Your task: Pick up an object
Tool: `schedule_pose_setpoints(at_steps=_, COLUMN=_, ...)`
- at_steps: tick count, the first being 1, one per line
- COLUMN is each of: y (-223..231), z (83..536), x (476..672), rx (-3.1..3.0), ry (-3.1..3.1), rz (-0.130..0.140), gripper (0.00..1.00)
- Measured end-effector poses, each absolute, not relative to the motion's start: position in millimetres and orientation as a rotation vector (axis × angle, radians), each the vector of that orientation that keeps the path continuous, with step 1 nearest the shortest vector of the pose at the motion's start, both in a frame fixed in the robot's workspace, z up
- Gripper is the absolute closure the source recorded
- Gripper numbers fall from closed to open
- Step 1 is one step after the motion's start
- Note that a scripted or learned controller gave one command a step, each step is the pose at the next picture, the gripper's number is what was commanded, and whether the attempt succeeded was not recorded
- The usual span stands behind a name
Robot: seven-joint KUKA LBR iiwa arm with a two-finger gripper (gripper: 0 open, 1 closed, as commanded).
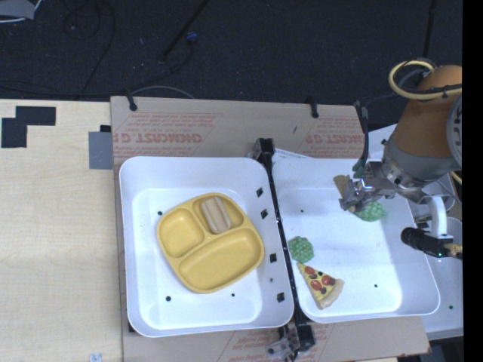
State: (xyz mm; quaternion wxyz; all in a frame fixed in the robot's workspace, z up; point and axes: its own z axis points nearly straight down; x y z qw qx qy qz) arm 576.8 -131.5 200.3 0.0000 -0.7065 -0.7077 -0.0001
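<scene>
My gripper (353, 196) hangs over the upper right part of the right bin (392, 292), at the end of the grey and orange arm. A green leafy toy (371, 213) lies right against its lower right side; whether it is held is not visible. Lower left in the same bin sit a second green bumpy toy (300, 248) and a pizza slice (321, 283) just below it. In the left bin (143, 292) a yellow divided plate (215, 259) lies tilted, with a tan sausage-like piece (217, 215) in its upper right compartment.
A black divider (275, 232) runs between the two bins. Cardboard (196, 130) lies under and behind them. A black part with a cable (426, 241) sticks out over the right bin's right rim. The middle of the right bin floor is bare white.
</scene>
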Motion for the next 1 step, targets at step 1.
schedule_pose_setpoints(at_steps=1, y=-142.1, z=253.9, x=581.1, rx=-2.221, ry=-2.226, rz=-0.002, gripper=1.0)
